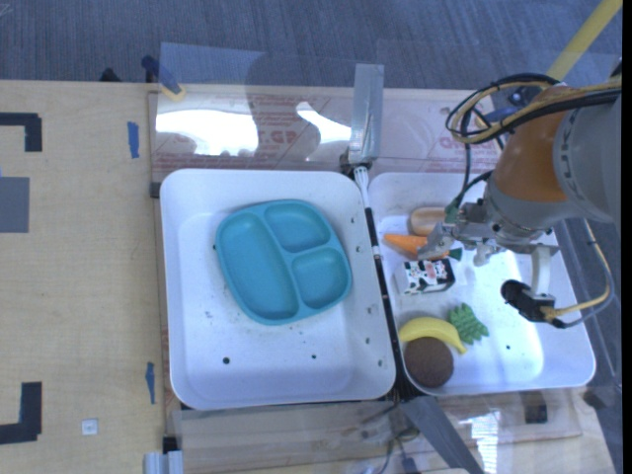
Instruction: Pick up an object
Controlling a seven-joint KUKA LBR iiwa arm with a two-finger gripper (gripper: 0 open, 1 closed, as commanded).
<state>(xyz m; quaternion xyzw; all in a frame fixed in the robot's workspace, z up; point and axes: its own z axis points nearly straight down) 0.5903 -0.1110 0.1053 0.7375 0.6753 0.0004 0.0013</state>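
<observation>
The right bin [553,363] holds several items. They are a tan bread-like piece [425,217], an orange carrot [403,244], a black-and-white patterned box [427,277], a yellow banana [434,332], a green leafy piece [468,322] and a brown round object [430,361]. My gripper [441,252] is low in this bin, just above the patterned box's upper edge and right of the carrot. The wrist above it hides part of the bin's back area.
A blue divided plate [284,260] lies in the left bin [197,363]. A ridge between the two bins runs just left of the carrot and banana. Cables loop over the arm [528,166] at upper right.
</observation>
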